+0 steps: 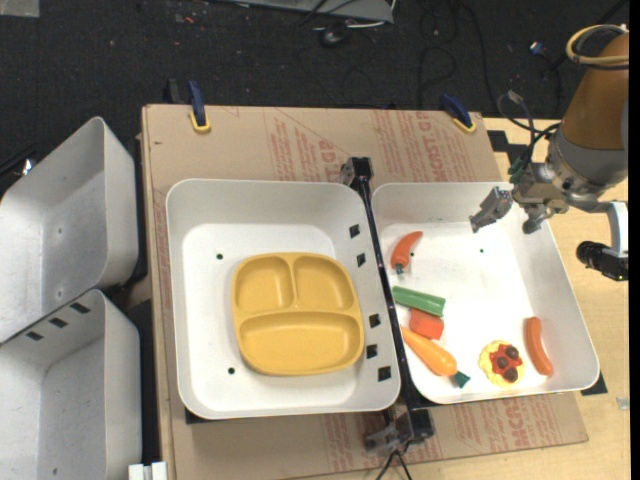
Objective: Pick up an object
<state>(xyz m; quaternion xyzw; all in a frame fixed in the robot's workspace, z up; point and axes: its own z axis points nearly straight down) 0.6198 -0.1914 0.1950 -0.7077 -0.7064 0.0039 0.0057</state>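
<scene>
The right bin holds several toy foods: an orange-red pepper at its upper left, a green stick over a red piece, a carrot, a small pizza and a sausage at the lower right. My gripper hangs over the bin's upper right part, open, with nothing between its fingers. It is well to the right of the pepper and above the sausage.
The left bin holds a yellow divided tray. Two more white bins stand off the bench at the left. A black divider runs between the two bins. Clamps sit at the board's top edge.
</scene>
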